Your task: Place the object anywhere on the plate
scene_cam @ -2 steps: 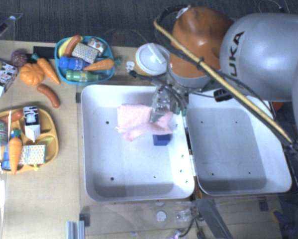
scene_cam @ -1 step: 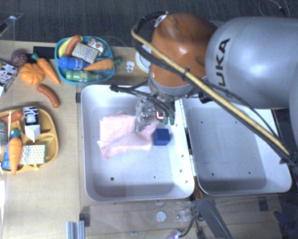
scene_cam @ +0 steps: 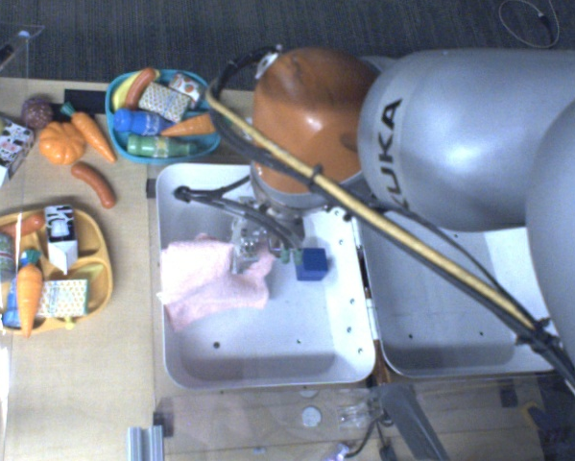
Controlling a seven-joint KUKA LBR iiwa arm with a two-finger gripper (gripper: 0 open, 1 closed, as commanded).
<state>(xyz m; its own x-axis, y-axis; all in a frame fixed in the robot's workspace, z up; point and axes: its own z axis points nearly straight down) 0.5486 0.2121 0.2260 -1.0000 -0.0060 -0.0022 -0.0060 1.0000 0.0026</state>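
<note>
Cloth (scene_cam: 210, 275), pink and rumpled, lies along the left side of the left bin (scene_cam: 268, 358), and my gripper (scene_cam: 251, 250) hangs right over its upper right edge, low in the bin. From this slanted view my own wrist hides the tips, so I cannot tell what, if anything, the gripper has. A small blue cube (scene_cam: 312, 263) sits on the bin floor just beside the gripper, to its right in the camera view, apart from the cloth. I judge the cube or the cloth to be the object meant, and which one I cannot tell. I reach in from the right because my base stands that way, so my arm crosses over the right bin (scene_cam: 450, 349). No plate is plainly visible in either bin; the yellow tray (scene_cam: 100, 257) and the blue bowl (scene_cam: 162, 152) of toy food rest on the surface to the left, well apart from me.
</note>
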